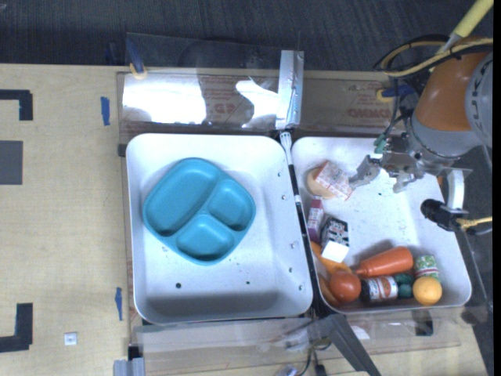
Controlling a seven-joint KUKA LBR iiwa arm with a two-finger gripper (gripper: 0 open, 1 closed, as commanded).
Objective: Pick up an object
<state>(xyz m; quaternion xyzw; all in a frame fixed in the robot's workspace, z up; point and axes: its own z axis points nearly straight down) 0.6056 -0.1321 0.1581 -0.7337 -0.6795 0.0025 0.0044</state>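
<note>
Where the pale wooden bench carries them side by side, the left bin and the right bin are shallow white plastic trays with rounded corners. The arm, smooth grey metal with a glossy orange band, enters at two o'clock. A turquoise divided plate, rounded and three-sectioned, lies mid left bin. The gripper hangs over the right bin's twelve o'clock area, its metal fingers spread apart with nothing between them. Candidate items lie in this bin: a wrapped round bun at ten o'clock, just beside the gripper; a tapered orange carrot, a glossy red tomato, a small labelled bottle and a round orange fruit clustered at six o'clock.
</note>
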